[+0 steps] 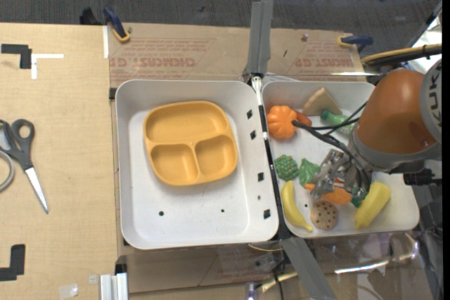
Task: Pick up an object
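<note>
The right bin [401, 221] holds several toy foods: an orange pumpkin [281, 121], a broccoli floret [285, 166], a green leafy piece [309, 170], a banana [294, 207], a brown speckled cookie [324, 215], a yellow pepper-like piece [371, 204], a pale wedge [322, 102] and a green piece [336, 119]. My gripper [333, 179] hangs low in this bin, just above an orange carrot [337, 197], between the leafy piece and the yellow piece. The arm's orange band [394, 116] covers the bin's right side. Nothing is visibly held.
The left bin [133, 221] holds a yellow-orange divided plate [190, 142]. A grey bar [259, 38] runs along the gap between the bins. Scissors [24, 158] lie on the bench at far left. Cardboard [183, 56] lies behind the bins.
</note>
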Controlling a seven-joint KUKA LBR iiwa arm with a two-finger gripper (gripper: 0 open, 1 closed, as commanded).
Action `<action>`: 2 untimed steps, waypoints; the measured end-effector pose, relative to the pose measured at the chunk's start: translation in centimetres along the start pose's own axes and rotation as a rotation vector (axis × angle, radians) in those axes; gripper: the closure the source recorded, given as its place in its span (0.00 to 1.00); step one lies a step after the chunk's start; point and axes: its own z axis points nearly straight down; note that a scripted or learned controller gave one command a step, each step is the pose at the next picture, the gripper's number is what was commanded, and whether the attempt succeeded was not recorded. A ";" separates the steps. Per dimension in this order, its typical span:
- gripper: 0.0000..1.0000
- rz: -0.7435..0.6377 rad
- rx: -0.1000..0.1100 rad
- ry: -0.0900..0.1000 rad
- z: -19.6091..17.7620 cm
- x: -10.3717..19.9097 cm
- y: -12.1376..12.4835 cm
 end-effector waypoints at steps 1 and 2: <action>1.00 0.016 0.000 0.003 -9.0 4.2 5.6; 1.00 -0.076 0.000 0.004 -11.8 1.8 11.6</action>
